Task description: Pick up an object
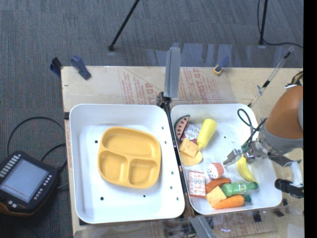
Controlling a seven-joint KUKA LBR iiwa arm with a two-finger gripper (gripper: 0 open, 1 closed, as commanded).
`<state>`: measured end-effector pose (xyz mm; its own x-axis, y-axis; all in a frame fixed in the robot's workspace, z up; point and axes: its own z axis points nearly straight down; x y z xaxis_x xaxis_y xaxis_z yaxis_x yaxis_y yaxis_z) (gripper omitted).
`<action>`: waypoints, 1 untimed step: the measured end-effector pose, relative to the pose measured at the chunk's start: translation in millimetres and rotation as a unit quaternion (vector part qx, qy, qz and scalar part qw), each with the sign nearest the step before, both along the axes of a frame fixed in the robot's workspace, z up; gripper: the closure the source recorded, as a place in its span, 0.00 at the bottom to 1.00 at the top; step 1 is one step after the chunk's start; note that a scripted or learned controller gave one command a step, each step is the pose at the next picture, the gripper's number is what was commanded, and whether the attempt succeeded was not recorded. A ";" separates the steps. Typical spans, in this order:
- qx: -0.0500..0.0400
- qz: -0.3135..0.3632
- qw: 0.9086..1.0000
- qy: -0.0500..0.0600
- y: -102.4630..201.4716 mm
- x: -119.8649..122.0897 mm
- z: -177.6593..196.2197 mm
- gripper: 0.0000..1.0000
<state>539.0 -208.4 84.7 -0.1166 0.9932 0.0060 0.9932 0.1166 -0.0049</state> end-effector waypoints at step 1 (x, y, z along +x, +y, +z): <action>0.001 -0.003 1.000 0.001 -1.9 0.1 8.8 1.00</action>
<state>539.1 -210.2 93.5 -0.1100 0.9939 0.0078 0.9939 0.1101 -0.0058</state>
